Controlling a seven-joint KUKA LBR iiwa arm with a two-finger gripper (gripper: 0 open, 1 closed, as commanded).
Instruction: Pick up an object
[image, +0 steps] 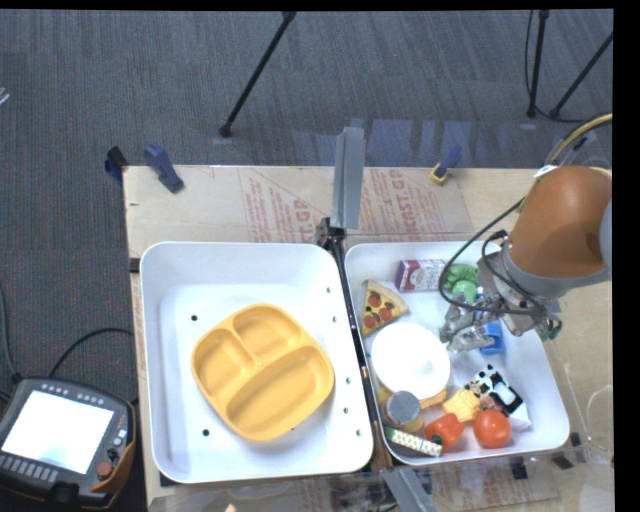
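Note:
My gripper (464, 328) reaches down into the right bin (545, 365) from under the orange band of the arm. It hangs just right of a white round plate (409, 360) and touches or nearly touches a small blue block (491, 341) on its right. A green toy (462, 282) lies just behind it, partly under the wrist. Close by are a pizza slice toy (381, 305), a small carton (420, 273) and a black-and-white toy (496, 388). Nothing shows in its grasp.
Along the right bin's front lie a red tomato (491, 428), an orange-red pepper (445, 430), a yellow wedge (462, 403), a grey can (404, 408) and a patterned bar (415, 442). The left bin (165, 300) holds a yellow divided plate (263, 370).

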